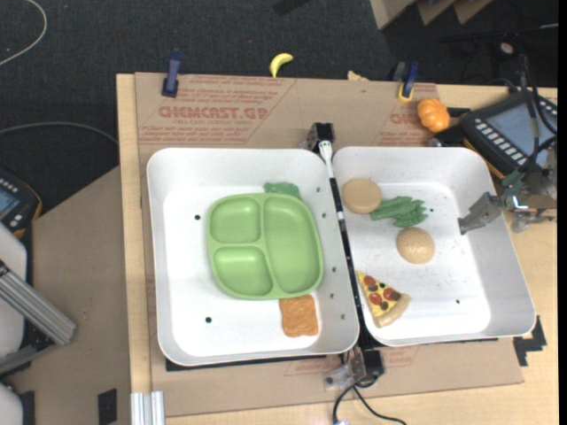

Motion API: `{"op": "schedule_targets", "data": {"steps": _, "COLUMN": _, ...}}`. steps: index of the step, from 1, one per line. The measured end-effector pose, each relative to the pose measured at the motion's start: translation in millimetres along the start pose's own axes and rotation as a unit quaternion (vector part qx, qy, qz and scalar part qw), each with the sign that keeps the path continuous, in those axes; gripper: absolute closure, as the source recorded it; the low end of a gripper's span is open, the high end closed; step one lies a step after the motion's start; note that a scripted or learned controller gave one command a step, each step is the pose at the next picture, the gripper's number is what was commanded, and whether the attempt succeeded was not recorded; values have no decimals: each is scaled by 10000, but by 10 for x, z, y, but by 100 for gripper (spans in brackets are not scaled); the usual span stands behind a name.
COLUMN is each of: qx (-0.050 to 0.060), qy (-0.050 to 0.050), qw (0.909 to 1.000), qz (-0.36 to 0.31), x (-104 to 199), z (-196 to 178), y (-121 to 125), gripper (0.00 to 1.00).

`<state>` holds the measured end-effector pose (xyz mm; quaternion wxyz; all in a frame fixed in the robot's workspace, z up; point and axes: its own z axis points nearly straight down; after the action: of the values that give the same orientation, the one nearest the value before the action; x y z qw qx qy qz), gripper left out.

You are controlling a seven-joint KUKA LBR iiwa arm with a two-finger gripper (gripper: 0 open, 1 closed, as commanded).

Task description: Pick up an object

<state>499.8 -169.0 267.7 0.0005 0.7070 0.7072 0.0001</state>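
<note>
Camera view looks down on two shallow white bins, and the two-finger gripper [478, 215] sits at the right-hand bin's [496, 312] far right edge, low over the rim, with nothing between its fingers; whether they stand wide or narrow I cannot tell from this angle. Candidates lie well apart from it, toward that bin's left half: a round tan bread-roll-shaped toy [361, 195] at the top, a green leafy plastic sprig [400, 209] just beside it, a second beige round ball-like toy [415, 245] below, and a triangular pizza-slice toy [383, 297] near the bottom-left corner. Nearest the gripper is the beige ball, so I judge it the likely target. It looks light and rigid, probably smooth plastic, so it may roll or squirt out under a pinch; taking it across its widest middle seems safest. Flat pizza would be hard to get fingers under. Over in the left bin [168, 237], a green three-compartment plastic plate [266, 244] takes the centre, with an orange flat toy [299, 316] just below it.
</note>
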Motion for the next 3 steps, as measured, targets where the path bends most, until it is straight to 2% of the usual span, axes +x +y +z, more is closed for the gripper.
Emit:
{"op": "schedule_targets", "data": {"steps": 1, "qx": 26, "qy": 13, "qw": 10000, "qz": 8, "x": 165, "z": 1891, "y": -223, "gripper": 0}}
{"op": "schedule_targets", "data": {"steps": 2, "qx": -13, "qy": -5, "qw": 10000, "qz": 8, "x": 153, "z": 1728, "y": -203, "gripper": 100}}
{"op": "schedule_targets", "data": {"steps": 3, "qx": -44, "qy": 23, "qw": 10000, "qz": -76, "x": 1867, "z": 782, "y": -189, "gripper": 100}}
